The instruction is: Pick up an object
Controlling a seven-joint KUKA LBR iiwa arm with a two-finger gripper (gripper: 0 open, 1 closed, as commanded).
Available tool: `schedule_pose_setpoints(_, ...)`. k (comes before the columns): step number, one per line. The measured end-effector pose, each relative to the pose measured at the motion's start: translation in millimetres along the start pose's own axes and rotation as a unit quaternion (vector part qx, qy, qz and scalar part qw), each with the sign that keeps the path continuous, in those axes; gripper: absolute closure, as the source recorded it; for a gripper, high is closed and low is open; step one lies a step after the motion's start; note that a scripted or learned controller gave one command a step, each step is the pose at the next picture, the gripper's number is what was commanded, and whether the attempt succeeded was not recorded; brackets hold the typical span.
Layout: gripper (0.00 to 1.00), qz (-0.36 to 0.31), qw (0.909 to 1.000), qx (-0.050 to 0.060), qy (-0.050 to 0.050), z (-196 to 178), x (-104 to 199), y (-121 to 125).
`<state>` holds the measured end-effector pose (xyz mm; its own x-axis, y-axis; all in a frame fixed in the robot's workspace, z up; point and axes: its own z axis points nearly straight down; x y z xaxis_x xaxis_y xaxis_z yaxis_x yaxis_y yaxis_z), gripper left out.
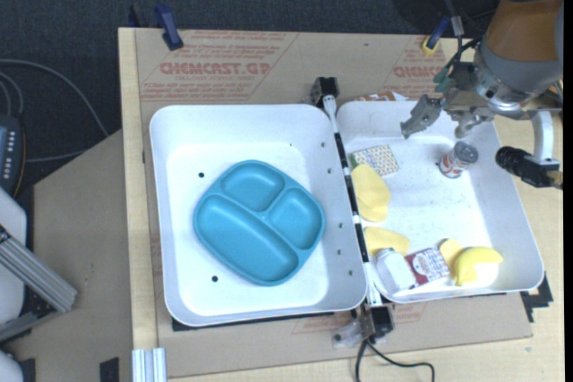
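My gripper point(445, 123) hangs over the far part of the right bin point(510, 210), fingers spread open with nothing between them. Just below and right of it stands a small red-and-white can point(456, 160), apart from the fingers. A checkered packet point(378, 159) lies by the bin's left wall, with a yellow piece point(371, 192) below it and another yellow piece point(387, 239) further down. Along the near edge lie a white bottle with a red label point(414, 267) and a yellow lemon-like object point(475, 264).
The left bin point(179, 157) holds a blue divided plate point(260, 220). A black hinge bar point(345, 183) runs between the two bins. The grey arm with its orange band point(524, 22) comes in from the upper right.
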<state>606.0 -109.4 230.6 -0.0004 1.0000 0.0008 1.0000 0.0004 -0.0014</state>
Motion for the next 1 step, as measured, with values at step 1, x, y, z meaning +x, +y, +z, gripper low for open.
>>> schedule_pose_setpoints(1, 0.0, 0.001, 1.0, 0.0, -0.001, 82.6, -49.6, -86.8)
